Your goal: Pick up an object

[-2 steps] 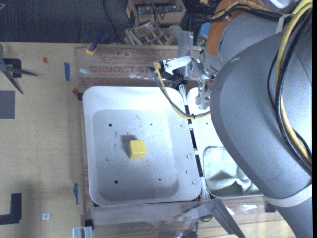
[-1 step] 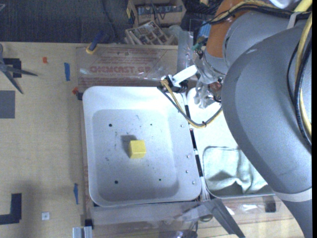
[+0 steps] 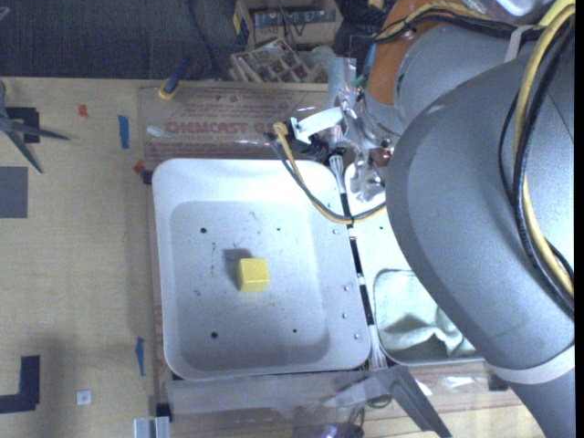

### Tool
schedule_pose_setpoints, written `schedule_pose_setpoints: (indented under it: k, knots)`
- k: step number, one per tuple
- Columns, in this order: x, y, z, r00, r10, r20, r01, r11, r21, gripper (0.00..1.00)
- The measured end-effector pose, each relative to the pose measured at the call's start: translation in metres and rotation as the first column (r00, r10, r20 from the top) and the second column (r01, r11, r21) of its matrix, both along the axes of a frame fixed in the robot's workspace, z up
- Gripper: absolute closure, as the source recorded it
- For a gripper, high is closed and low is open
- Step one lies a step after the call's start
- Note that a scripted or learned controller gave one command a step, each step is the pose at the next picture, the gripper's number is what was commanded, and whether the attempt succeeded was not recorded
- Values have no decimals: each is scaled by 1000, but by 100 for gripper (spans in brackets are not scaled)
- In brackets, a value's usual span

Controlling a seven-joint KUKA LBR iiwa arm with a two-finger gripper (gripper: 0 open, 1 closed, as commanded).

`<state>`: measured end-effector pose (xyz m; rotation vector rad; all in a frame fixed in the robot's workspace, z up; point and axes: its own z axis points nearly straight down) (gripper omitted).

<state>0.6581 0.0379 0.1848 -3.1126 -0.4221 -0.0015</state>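
A yellow cube (image 3: pixel 254 274) sits alone near the middle of the left bin (image 3: pixel 182 190), on its grey floor, well clear of all four rims and with open floor on every side. It lies well to the left of and below the gripper (image 3: pixel 360 176), which hangs over the upper right corner of that bin, close to the seam where the two bins meet. Whether the jaws are open or closed cannot be told, as wrist hardware and a looping yellow cable (image 3: pixel 310 190) crowd the spot. Nothing is seen between them. The cable drapes across the left bin's upper right rim, just left of the gripper. Below the gripper, a black strip (image 3: pixel 359 267) runs down the divide between the bins. The grey arm (image 3: pixel 484 217), its orange band (image 3: pixel 406 26) above the wrist, covers most of the right bin (image 3: pixel 394 286), where a pale crumpled cloth (image 3: pixel 415 322) shows beneath it, below and to the right of the jaws.
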Motion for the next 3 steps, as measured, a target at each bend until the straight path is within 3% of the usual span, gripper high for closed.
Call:
schedule_pose_setpoints:
  k: [1,2,3]
  knots:
    - [-1,-15,0,998,-69,1,69,998,1,100]
    - [0,42,120,1000,29,1,-29,1000,0,100]
    - [1,41,59,997,-75,-2,75,997,0,100]
